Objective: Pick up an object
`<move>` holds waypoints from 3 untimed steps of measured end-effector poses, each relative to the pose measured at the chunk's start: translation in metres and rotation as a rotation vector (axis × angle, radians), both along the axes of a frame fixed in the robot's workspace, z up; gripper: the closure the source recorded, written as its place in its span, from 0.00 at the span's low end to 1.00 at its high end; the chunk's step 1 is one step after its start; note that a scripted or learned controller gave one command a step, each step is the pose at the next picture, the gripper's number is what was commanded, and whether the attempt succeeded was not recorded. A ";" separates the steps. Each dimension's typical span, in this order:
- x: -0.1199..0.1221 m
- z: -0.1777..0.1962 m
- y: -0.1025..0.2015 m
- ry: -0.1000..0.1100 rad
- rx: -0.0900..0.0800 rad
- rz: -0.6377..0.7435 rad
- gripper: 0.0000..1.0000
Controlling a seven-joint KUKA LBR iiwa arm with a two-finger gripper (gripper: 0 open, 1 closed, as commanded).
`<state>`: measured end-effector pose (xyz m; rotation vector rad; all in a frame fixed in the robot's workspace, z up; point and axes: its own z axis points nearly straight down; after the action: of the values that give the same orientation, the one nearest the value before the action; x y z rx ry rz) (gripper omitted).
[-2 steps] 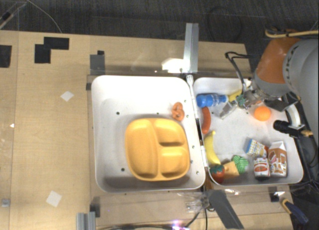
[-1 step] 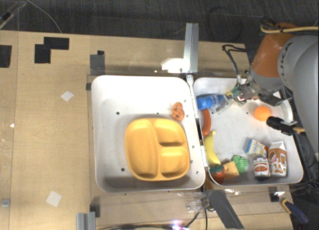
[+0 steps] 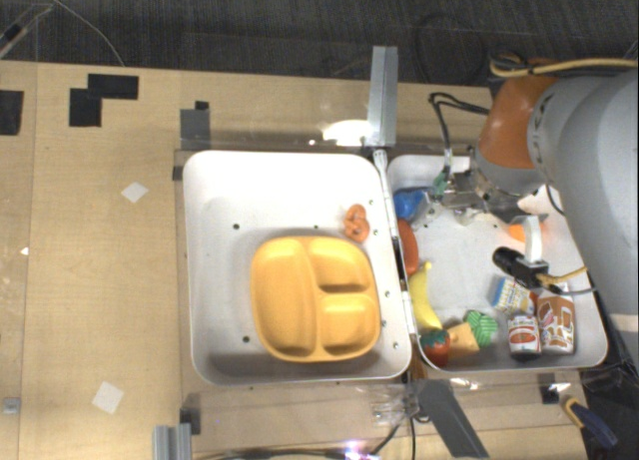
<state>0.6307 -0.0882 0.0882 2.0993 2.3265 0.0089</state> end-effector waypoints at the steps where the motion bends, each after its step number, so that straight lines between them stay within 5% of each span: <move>1: 0.024 -0.001 -0.027 0.022 0.006 -0.084 0.00; 2: 0.024 0.011 -0.030 0.023 0.002 -0.081 1.00; 3: 0.025 0.011 -0.029 0.020 0.002 -0.078 0.00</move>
<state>0.6554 -0.1174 0.0993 2.1995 2.2541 -0.0100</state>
